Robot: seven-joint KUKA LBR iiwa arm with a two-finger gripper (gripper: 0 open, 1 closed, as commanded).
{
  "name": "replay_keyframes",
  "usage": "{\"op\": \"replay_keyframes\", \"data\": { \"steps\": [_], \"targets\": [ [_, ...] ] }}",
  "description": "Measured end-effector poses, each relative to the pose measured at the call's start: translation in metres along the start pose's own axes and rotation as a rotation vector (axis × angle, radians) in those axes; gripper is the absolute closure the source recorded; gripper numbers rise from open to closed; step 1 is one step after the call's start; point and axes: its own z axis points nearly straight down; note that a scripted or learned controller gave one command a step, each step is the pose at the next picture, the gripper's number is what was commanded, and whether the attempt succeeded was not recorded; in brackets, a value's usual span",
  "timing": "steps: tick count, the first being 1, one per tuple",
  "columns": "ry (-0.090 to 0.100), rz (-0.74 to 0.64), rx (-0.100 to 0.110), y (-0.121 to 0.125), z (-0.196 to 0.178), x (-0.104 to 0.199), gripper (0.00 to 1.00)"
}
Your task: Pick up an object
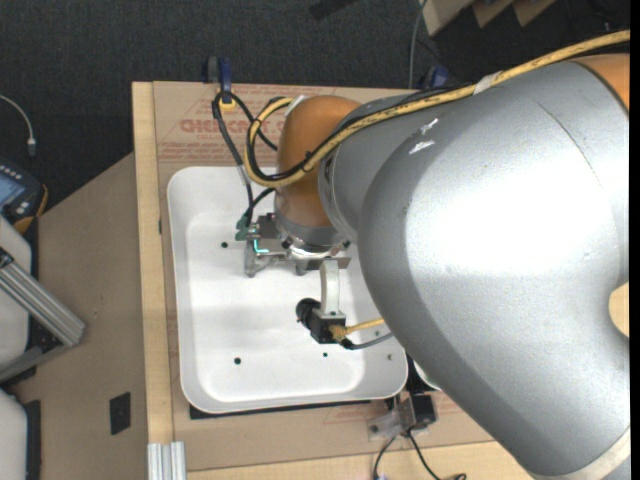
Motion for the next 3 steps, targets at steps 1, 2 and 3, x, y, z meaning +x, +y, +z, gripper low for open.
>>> {"op": "replay_keyframes", "data": {
  "steps": [1,2,3],
  "targets": [
    [0.002,-0.003,-0.003,0.035,0.0,0.052,0.0],
    [0.004,-0.001,-0.015,0.082,-0.13,0.05,0.0],
    [-0.003,0.003,0.015,0.022,-0.017,0.049,0.0]
  ]
}}
